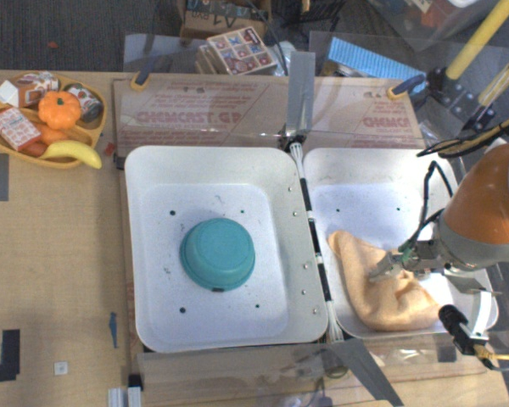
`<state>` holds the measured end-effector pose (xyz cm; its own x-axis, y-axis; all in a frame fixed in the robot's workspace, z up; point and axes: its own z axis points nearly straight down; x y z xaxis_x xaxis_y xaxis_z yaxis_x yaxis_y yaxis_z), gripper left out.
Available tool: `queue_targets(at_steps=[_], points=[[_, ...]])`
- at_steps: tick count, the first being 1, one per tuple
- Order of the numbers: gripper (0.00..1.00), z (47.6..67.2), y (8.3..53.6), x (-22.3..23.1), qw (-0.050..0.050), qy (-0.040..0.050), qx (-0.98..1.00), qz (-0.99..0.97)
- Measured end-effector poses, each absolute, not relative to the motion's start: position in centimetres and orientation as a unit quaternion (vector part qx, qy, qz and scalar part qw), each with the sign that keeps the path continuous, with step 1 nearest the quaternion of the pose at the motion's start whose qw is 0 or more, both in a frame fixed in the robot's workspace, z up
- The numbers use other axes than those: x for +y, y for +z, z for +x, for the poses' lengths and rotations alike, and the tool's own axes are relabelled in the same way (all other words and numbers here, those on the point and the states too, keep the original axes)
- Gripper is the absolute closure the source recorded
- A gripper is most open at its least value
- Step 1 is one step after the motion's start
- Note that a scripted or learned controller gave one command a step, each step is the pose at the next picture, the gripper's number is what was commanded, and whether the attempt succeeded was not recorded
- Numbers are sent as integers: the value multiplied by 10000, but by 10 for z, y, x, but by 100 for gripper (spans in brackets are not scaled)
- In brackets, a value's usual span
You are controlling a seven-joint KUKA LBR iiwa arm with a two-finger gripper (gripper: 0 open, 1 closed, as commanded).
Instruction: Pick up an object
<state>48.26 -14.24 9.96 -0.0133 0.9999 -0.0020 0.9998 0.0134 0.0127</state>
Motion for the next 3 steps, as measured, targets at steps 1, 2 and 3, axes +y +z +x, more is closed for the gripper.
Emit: queue_targets(at_steps=[1, 2, 3], points=[[100, 483, 109, -144, 65, 40, 7109, 7033], [0, 483, 109, -144, 64, 40, 7109, 7032], [100, 483, 119, -145, 78, 41, 7100, 7042]])
